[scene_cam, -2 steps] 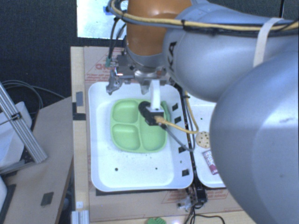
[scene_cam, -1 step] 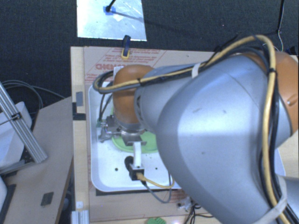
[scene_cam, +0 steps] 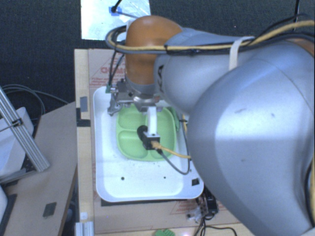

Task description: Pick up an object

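Observation:
A light green divided plate lies in the left white bin, toward its far half. My gripper hangs straight down over the plate's far part, below the orange wrist band. The wrist and its bracket cover the plate's middle, and the gripper's lower end is hidden from this angle. Nothing shows as lifted off the bin floor.
The grey arm fills the right half of the view and hides the right bin. The left bin's near half shows bare white floor. A small green thing lies on the bench in front of the bin. A metal rail leans at the far left.

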Robot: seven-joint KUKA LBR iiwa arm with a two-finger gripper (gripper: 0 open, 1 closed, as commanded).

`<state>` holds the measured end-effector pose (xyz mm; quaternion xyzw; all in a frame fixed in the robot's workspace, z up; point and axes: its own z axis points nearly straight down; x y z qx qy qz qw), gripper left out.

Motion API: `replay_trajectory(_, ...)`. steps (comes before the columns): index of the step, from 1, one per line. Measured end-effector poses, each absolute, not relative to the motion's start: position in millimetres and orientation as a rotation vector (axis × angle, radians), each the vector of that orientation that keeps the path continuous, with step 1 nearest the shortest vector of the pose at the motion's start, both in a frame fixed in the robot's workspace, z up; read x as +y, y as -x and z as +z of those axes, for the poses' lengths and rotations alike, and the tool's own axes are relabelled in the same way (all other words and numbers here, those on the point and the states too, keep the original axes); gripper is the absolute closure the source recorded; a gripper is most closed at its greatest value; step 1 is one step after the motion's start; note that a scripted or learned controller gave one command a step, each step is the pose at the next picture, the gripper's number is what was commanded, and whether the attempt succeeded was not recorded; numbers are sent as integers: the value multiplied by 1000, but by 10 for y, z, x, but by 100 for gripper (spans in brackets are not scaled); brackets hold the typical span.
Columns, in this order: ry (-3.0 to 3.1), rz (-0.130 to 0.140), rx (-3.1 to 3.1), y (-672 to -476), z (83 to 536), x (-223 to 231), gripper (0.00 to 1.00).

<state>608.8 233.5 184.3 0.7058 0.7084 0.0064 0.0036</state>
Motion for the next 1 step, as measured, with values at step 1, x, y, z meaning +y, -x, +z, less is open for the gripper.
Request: replay_trajectory(1,-2208,31,2221,-6226,3672,2344,0)
